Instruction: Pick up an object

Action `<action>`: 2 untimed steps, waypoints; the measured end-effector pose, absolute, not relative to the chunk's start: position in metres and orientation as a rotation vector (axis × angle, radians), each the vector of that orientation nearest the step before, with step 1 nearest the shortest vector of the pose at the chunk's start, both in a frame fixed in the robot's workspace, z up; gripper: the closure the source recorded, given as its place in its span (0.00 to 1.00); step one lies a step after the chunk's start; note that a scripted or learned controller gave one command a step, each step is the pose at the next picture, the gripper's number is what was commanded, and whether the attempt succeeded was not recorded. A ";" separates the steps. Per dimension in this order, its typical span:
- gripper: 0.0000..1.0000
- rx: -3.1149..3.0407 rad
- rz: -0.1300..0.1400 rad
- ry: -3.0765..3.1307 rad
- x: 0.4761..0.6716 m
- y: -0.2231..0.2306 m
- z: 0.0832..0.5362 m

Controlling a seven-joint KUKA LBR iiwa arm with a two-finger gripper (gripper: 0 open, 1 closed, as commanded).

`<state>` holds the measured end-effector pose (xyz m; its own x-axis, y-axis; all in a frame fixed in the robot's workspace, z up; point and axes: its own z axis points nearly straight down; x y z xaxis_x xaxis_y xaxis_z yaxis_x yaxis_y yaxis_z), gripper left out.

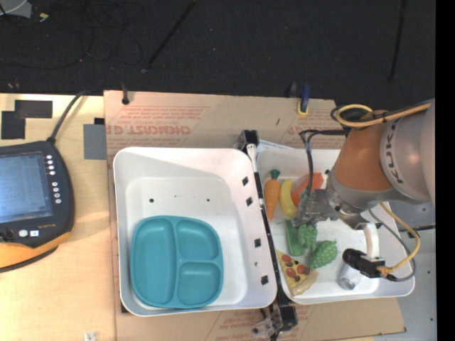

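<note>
Two bins sit side by side on a cardboard sheet (178, 123). The left bin (142, 169) holds a divided plate (176, 261) toward its 6 o'clock side. In the right bin (398, 290), a carrot (271, 194) and a banana (288, 197) lie at 10 o'clock, a broccoli piece (321, 253) near the centre, and a pizza slice (297, 272) at 7 o'clock. At 9 o'clock from the left bin rests a tablet (28, 190).

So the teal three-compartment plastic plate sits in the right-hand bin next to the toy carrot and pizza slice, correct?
Not quite. The camera view shows the teal three-compartment plastic plate in the left white bin. The orange toy carrot and toy pizza slice lie in the right white bin, where the gripper is working.
</note>
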<state>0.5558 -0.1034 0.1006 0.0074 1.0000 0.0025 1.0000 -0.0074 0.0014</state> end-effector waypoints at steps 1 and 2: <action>1.00 -2.215 -0.009 -2.231 0.565 -0.030 0.193; 1.00 -2.222 -0.001 -2.222 0.559 -0.034 0.225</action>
